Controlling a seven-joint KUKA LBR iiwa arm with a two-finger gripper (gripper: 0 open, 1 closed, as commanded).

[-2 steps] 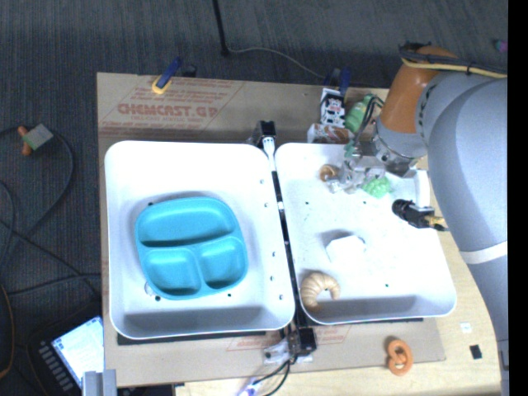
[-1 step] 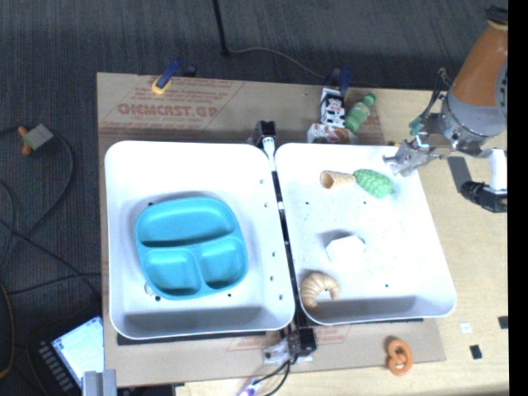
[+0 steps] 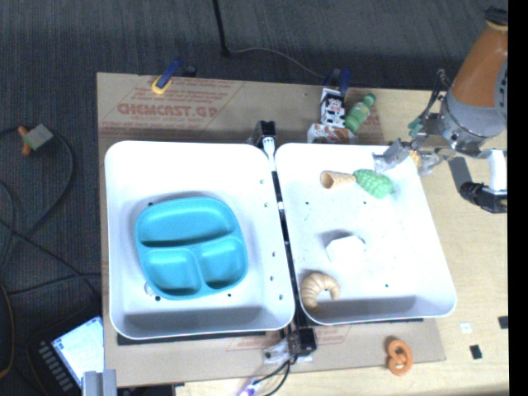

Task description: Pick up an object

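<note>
The pale wooden tabletop carries two shallow white plastic bins side by side. The left bin holds a blue moulded plastic tray with three compartments. The right bin holds a green toy ice cream in a tan cone near its far wall, a white block mid-floor and a tan croissant-shaped toy at its near left corner. The grey arm's jaws hover over the bin's far right corner, just beside the cone; whether they are released or clenched, I cannot tell.

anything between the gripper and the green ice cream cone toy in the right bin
Nothing visible. The gripper sits at the right bin's upper right edge, and the green ice cream cone toy lies just beside it on bare bin floor.
</note>
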